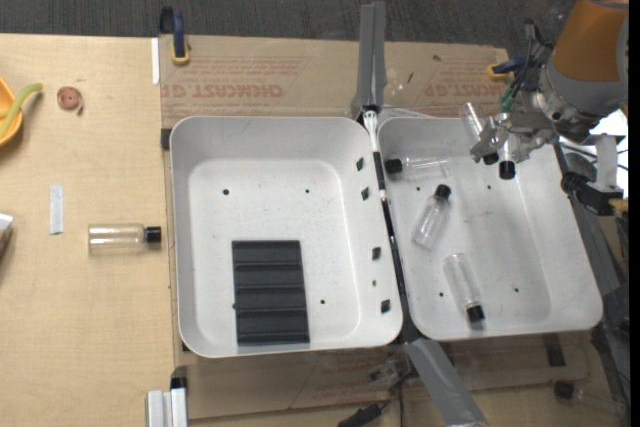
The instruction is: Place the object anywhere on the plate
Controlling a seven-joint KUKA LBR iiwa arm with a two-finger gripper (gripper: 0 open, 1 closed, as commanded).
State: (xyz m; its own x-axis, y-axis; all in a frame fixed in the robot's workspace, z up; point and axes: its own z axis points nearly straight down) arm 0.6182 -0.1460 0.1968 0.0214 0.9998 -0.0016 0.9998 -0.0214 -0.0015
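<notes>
The gripper [495, 153] hangs over the upper right bin [560, 305], fingers' state unclear, so it must next grab a bottle [432, 215] for the dark plate [268, 293].

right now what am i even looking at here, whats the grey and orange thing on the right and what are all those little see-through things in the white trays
You are looking down, at a slant, from one fixed camera above a workbench. The grey and orange machine is a robot arm that reaches in from the right; at its end is a two-finger gripper, hanging over the far part of the right-hand shallow white bin. I cannot tell whether it holds anything.

In that bin lie three small clear plastic bottles with black caps: one near the far left corner, one in the middle, one nearer the front.

The left-hand white bin holds a black ridged rectangular plate, where an object is meant to go.

Outside the bins, on the wooden bench to the left, lies a fourth clear bottle.
</notes>
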